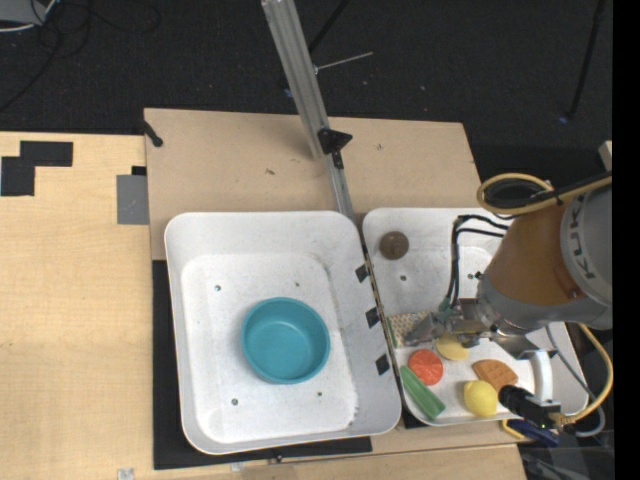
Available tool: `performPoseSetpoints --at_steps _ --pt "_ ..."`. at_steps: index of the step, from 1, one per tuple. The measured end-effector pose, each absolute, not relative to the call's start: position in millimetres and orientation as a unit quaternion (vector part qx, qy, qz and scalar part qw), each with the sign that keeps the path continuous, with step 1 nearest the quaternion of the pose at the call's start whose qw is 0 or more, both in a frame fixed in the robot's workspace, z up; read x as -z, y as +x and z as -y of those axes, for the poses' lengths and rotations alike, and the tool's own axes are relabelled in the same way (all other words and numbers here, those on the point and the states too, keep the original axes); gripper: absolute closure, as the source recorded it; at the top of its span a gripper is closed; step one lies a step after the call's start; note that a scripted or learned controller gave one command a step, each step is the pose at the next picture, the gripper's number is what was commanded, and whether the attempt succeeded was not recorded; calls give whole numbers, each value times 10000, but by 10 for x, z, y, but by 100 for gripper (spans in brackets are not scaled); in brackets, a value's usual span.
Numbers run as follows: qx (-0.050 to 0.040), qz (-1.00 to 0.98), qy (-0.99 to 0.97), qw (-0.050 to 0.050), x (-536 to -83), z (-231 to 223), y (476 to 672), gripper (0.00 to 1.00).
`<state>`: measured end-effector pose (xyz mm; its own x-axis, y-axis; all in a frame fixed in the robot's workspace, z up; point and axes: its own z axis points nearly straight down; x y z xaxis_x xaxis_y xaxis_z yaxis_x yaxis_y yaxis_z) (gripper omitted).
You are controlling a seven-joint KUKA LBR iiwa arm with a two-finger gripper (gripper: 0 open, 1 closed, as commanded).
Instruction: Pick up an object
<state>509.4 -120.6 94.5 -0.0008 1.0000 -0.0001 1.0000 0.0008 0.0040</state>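
My gripper (pixel 443 326) hangs low over the middle of the right bin (pixel 425 230), reaching in from the right. Just below it lies a small pale yellow object (pixel 452 349); whether the gripper touches it I cannot tell. A red round object (pixel 426 366) sits in front of the gripper, with a green elongated object (pixel 422 393) beside it near the bin's front left corner. A yellow lemon-like object (pixel 480 397) and an orange-brown piece (pixel 494 372) lie at the front right. A brown disc (pixel 393 244) rests at the back of that bin.
The left bin (pixel 200 243) holds a teal bowl (pixel 286 340) near its middle. A grey metal rail (pixel 303 73) slants up from the divider between the bins. The arm's orange-banded wrist (pixel 535 258) covers the right side of the right bin.
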Motion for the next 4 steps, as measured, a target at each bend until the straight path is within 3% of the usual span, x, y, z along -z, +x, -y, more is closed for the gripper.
performPoseSetpoints --at_steps 1,3,4 --pt "-24 -7068 7074 39 -1068 1221 5106 100" --pt "-8 -7070 7072 11 -2183 1273 5151 100" --pt "-2 -7081 7062 -3 -2227 777 5058 100"
